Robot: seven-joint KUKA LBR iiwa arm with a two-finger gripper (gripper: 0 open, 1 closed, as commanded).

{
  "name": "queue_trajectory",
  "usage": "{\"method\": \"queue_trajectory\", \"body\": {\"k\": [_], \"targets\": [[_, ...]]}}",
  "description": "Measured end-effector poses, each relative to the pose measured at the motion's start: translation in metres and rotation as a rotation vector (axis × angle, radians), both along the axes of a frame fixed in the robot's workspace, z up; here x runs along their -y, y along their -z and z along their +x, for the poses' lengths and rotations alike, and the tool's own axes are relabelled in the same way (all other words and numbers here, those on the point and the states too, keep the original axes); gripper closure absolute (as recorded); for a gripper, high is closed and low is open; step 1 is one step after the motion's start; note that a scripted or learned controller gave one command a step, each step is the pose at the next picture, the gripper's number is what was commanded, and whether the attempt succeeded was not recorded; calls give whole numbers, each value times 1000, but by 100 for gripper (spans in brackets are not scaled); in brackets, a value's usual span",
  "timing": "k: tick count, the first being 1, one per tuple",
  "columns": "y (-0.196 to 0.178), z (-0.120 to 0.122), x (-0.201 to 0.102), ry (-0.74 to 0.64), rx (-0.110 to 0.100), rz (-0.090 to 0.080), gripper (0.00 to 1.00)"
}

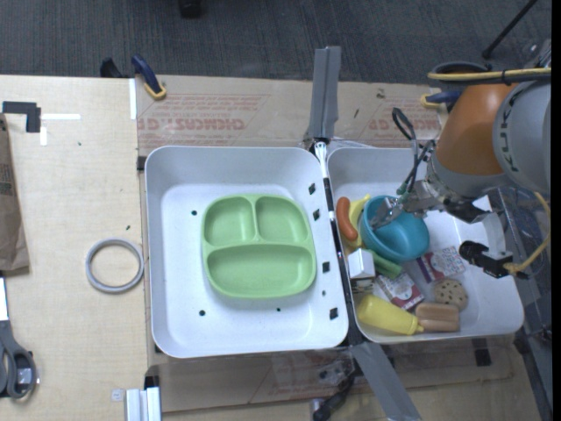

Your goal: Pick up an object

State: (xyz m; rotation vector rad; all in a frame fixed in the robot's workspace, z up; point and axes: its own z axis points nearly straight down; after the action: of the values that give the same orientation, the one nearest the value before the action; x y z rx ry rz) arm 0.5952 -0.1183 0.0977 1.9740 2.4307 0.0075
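A blue bowl (399, 233) sits tilted in the right bin (500, 310), its opening turned up and to the left, above the other clutter. My gripper (396, 204) reaches down from the grey arm with the orange band (473, 134) onto the bowl's upper rim. It is shut on that rim, one finger inside the bowl and one outside. An orange piece (347, 219) and a yellow piece lie against the bowl's left side.
A yellow bottle (386, 316), a bun-like piece (438, 317), a cookie (450, 291) and packets crowd the right bin's front. The left bin (166, 261) holds a green divided plate (259, 246). A grey ring (114, 264) lies on the bench at left.
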Motion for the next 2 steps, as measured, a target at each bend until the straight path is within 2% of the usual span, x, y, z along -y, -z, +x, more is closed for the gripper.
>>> {"method": "queue_trajectory", "body": {"k": [1,2], "targets": [[-9,0,6,8,1,-6,100],[-97,34,-60,6,-4,-4,100]]}}
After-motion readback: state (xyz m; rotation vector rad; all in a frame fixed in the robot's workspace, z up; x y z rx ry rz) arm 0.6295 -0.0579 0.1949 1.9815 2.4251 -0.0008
